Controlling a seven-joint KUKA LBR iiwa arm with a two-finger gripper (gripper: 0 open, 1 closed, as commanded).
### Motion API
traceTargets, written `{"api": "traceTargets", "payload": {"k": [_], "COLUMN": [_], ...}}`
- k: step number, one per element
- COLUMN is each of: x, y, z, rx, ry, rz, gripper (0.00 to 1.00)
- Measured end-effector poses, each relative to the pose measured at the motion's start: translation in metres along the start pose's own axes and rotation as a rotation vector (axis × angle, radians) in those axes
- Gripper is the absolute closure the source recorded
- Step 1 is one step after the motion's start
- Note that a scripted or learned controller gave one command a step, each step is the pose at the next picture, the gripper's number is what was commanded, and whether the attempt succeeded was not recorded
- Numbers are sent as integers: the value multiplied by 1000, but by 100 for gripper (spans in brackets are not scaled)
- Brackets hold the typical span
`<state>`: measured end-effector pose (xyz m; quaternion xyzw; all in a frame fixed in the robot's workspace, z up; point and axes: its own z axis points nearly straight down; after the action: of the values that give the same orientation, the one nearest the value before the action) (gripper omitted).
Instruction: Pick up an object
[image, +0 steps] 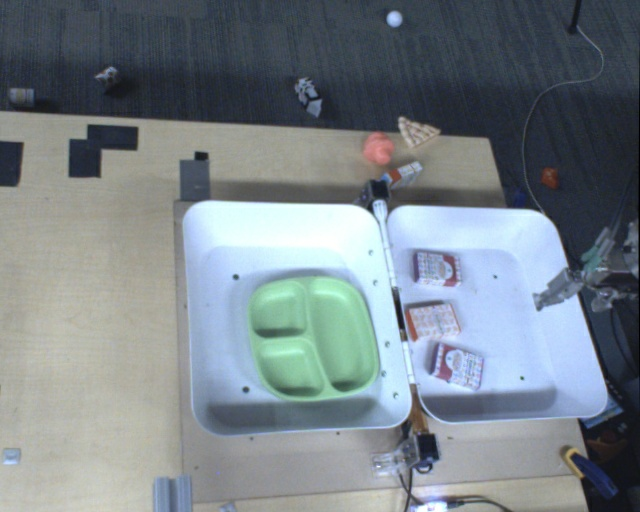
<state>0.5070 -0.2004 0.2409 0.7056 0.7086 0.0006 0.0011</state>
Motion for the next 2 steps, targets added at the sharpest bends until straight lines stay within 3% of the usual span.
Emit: {"api": "traceTargets", "payload": {"k": [1,2], "x": [44,44], "y": [18,19], "z": [145,135], "rx": [-2,-5], "ry": [0,0], "rz": [2,0], "gripper": [0,100]}}
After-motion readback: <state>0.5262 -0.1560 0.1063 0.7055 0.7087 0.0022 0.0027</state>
